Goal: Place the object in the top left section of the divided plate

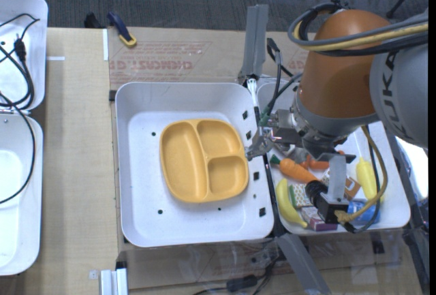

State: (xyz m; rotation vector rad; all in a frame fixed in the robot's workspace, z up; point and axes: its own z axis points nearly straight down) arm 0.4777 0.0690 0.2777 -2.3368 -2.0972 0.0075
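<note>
Grey-and-orange arm [340,69] reaching in over the right bin [402,213], claw [263,144] low at that bin's left wall, just beside the divide from the left bin [136,171]. Claw's state impossible to tell from this angle, with nothing seen held. Yellow divided plate [203,159] lying flat at the middle of the left bin, all three sections bare. No object yet on the plate; likely candidates heaped in the right bin, among them a carrot [294,168] near the claw and a banana [286,202] along the bin's near-left corner. Not clear which of them is meant. Both probably light, hollow plastic toys, stiff and smooth, apt to slip or roll under a pinch. Best taken across the narrow middle, at right angles to the long axis, away from the tapering tips. Crowding from neighbouring toys a likely hindrance to a clean grip. Task judged barely begun.
</note>
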